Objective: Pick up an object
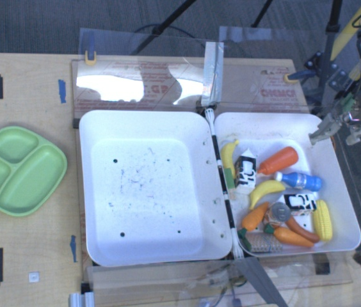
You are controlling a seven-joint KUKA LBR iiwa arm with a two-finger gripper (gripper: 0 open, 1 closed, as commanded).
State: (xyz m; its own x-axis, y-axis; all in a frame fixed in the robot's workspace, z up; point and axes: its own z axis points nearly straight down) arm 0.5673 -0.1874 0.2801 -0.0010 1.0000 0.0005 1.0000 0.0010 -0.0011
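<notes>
At the right white plastic bin's [344, 190] far corner, the claw [334, 125] hovers; I cannot tell its state. The orange plastic carrot-shaped toy [278, 160] looks light, rigid and slick, best gripped mid-body.

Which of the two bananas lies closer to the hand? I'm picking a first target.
The banana in the right bin's middle, under the blue bottle; the other banana hugs the divider, farther from the hand.

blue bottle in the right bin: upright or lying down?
Lying down. The blue bottle rests on its side among the toys, white cap toward the left.
</notes>
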